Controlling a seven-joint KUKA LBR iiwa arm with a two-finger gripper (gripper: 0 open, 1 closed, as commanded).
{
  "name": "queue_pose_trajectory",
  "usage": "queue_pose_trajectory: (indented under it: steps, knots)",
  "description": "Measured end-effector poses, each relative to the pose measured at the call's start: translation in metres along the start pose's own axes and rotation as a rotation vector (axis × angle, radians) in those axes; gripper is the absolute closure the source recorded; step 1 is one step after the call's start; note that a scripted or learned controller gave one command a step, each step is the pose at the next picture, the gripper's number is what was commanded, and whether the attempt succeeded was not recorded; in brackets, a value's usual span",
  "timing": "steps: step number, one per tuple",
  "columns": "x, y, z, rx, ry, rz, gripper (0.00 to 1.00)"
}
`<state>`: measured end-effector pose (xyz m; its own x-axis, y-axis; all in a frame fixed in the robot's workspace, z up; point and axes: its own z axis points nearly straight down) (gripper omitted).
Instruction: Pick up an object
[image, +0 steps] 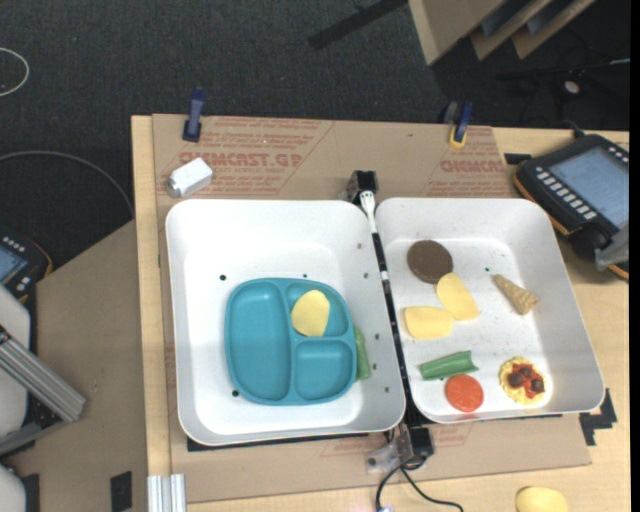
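camera view: two white bins sit side by side on a cardboard-covered bench (300, 150), their inner rims touching. a blue clamp (194, 113) and a second clamp (460, 122) grip the board's far edge, and a small white block (190, 177) lies near the left bin's far corner. a black pendant with a screen (585, 185) rests just off the right bin's far right corner.

the left bin (200, 260) holds a teal divided plate (260, 345). a pale yellow piece (311, 313) lies in its upper right compartment, and a thin green strip (361, 355) is wedged between the plate's right edge and the bin wall.

the right bin (540, 250) holds loose toy food, all lying flat and mostly apart: a brown disc (430, 260) at the far side, two yellow pieces (457, 297) and (427, 322) touching each other just below it, a tan cone (515, 293) to their right, a green pod (446, 365), a red round piece (463, 393) just below the pod, and a small round yellow piece with red and dark topping (523, 379) near the front right corner. nothing lies on top of any of them.

how far the gripper is open, or whether it has anything, cannot be told.
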<state>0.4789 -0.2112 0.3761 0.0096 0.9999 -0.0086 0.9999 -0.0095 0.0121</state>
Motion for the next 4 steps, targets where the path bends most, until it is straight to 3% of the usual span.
queue_pose_trajectory:
  steps: [1, 2, 3, 4]
  knots:
    - [0.015, 0.002, -0.138, -0.008, 0.001, -0.013, 0.0]
    - [0.122, 0.0, -0.058, 0.019, 0.013, -0.021, 0.0]
    - [0.152, 0.001, -0.167, -0.004, 0.008, -0.014, 0.0]
    - [0.266, -0.002, -0.089, 0.019, 0.01, -0.022, 0.0]
